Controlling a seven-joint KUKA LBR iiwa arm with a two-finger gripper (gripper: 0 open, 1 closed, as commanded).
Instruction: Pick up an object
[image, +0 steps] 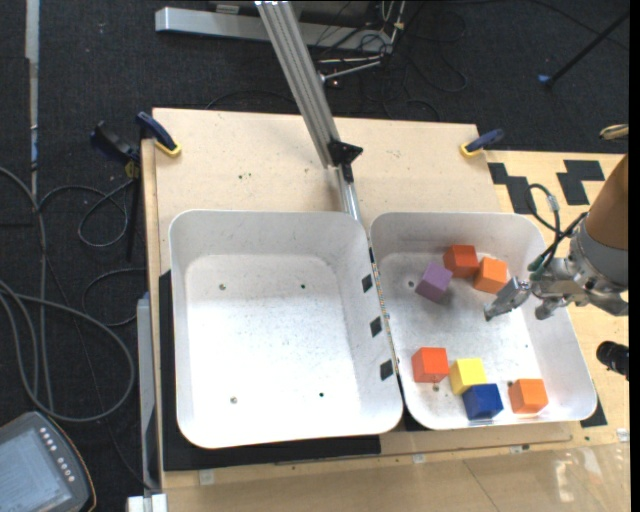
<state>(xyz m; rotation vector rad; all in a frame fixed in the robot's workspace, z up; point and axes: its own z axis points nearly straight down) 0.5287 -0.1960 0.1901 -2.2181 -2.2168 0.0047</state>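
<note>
The right bin (560, 340) holds several small cubes. Two orange cubes (461, 260) (491, 274) and a purple cube (434, 283) lie near its far side. Along its near side sit a red-orange cube (431, 363), a yellow cube (467, 375), a blue cube (483, 400) and another orange cube (528, 395). My gripper (521, 306) hangs over the bin's right half, just below and right of the nearer far-side orange cube. It is open, and only white bin floor shows between its fingers.
The left bin (200, 300) stands beside the right one. A slanted metal pole (310, 90) crosses the bench's far side. Clamps sit at the bench's far corners (160, 135) (480, 142).
</note>
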